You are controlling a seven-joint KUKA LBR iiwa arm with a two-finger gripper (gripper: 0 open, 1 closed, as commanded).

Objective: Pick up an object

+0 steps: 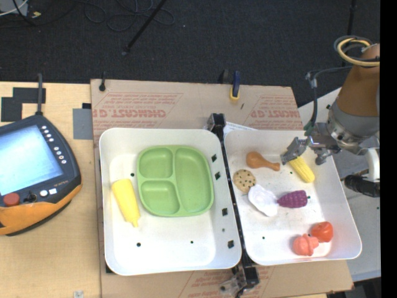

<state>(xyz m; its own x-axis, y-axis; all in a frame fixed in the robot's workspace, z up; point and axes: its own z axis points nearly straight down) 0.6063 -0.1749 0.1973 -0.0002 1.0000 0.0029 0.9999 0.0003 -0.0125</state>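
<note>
I am reaching in from the right over the right bin (347, 228), and my gripper (305, 154) is hanging with its two fingers spread apart, one finger (294, 151) sticking out on the left and the other on the right. A yellow corn cob (303, 168) is lying tilted just below my wrist, its upper end sitting in the gap between my fingers, but I cannot tell whether I am touching it or hovering above it. Just to the left of my left finger a brown drumstick (262, 161) is resting on the bin floor, with a round cookie (244, 179) below it. Nearer the middle a white piece (263, 200) is lying beside a purple grape bunch (293, 198), and a red-orange fruit (322, 231) is sitting against a pink one (303, 245) in the near corner. In the left bin (161, 247) a green divided plate (175, 180) is lying flat with a yellow banana (126, 201) just beside its left edge.
</note>
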